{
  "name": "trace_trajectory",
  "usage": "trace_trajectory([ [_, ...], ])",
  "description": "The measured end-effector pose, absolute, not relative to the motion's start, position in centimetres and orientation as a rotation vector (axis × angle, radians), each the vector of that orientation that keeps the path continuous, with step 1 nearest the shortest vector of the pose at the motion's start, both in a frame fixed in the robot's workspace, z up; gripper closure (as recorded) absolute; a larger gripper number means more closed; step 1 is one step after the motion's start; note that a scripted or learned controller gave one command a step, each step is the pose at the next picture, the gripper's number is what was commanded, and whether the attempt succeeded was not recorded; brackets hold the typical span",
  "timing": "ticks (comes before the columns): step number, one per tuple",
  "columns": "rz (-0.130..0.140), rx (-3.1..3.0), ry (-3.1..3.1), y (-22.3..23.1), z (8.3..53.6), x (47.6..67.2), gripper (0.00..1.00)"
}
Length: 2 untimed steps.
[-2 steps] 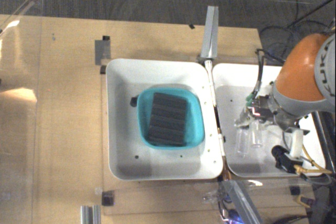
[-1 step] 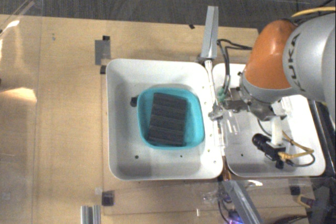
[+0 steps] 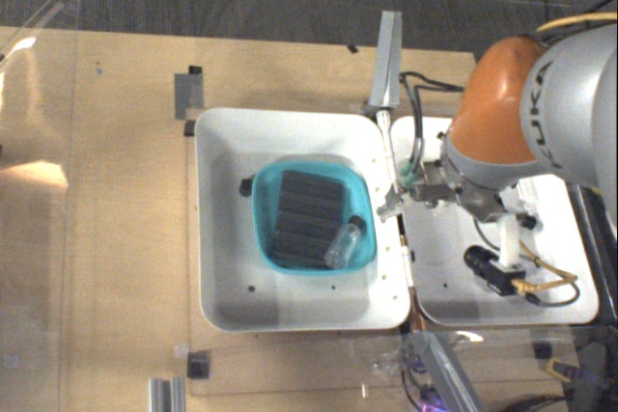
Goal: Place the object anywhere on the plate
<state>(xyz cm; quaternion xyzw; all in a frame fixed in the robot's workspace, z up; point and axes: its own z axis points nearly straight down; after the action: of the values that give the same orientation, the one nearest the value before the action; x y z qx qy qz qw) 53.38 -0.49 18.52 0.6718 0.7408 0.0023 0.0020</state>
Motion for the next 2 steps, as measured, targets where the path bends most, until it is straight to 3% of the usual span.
trace_trajectory([
  [1,0.008,2.144,2.289,0.2,22.9,51.3,0.0],
  [2,0.004,2.173,2.264,-1.3,23.4,51.4,0.0],
])
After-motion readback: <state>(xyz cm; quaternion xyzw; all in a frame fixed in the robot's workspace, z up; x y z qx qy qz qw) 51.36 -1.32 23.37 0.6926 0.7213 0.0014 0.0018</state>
